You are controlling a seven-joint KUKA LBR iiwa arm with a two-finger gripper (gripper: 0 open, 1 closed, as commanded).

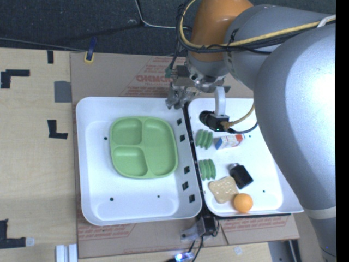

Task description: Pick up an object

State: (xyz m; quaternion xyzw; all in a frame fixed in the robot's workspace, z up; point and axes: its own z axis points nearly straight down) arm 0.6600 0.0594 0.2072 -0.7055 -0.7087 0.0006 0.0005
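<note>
A grey robot arm's jaws (177,98) hover over the far rim between two white bins on a table, their opening impossible to tell, well apart from an orange ball (243,202) lying in the right bin's (272,179) near corner beside a tan cracker (223,189).

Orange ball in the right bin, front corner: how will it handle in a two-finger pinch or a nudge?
The orange ball looks round and smooth, so it would probably roll if nudged and may squirt out of an off-centre pinch. It touches the tan cracker-like piece and sits near the bin wall, which might stop it rolling but crowd the fingers.
</note>
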